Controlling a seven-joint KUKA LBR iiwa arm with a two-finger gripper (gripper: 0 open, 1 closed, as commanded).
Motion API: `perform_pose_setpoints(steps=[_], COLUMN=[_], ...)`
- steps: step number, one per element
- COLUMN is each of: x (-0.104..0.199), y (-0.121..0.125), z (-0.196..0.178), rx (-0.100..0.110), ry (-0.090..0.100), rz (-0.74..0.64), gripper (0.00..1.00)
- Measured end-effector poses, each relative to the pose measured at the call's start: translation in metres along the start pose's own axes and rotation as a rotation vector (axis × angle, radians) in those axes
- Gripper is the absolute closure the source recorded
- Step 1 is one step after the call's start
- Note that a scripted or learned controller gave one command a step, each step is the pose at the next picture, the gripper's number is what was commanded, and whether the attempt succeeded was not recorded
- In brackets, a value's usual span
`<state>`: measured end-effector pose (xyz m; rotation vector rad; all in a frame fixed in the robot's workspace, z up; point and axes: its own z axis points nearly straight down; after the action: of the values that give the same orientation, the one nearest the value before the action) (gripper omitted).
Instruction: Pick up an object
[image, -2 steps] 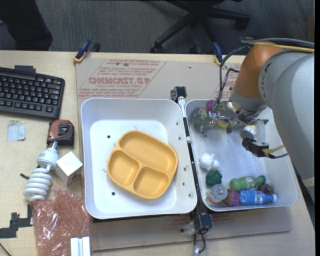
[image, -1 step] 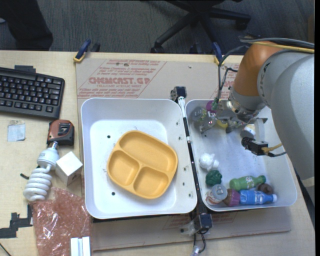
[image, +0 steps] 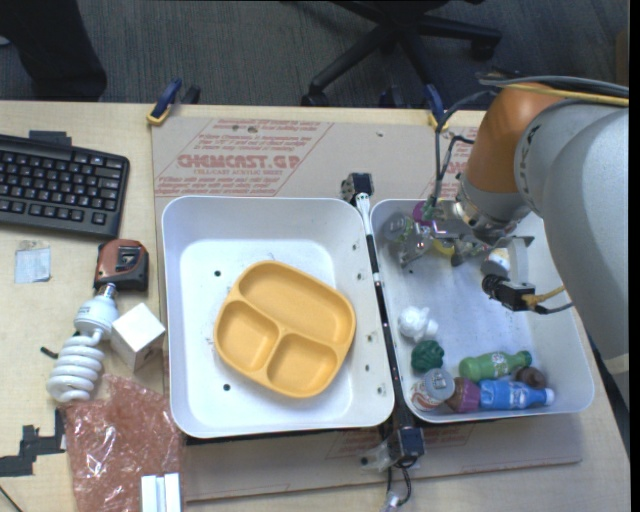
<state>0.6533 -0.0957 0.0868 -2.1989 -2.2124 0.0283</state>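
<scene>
With the gripper (image: 408, 243) jaw state impossible to tell, the white lump (image: 416, 322) just below should be straddled squarely before closing.

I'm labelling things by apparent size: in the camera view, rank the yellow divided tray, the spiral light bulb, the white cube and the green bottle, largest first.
1. yellow divided tray
2. spiral light bulb
3. green bottle and white cube: these look too alike in size to rank.

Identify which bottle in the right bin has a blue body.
The blue bottle, lying along the bin's near edge; the green bottle just behind it is green.
</scene>
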Motion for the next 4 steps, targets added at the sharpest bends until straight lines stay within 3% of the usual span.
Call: perform_pose_setpoints(steps=[4], x=[0.0018], y=[0.0001], z=[0.0001], rx=[-0.001], ry=[-0.001], rz=[0.001], gripper=[0.00])
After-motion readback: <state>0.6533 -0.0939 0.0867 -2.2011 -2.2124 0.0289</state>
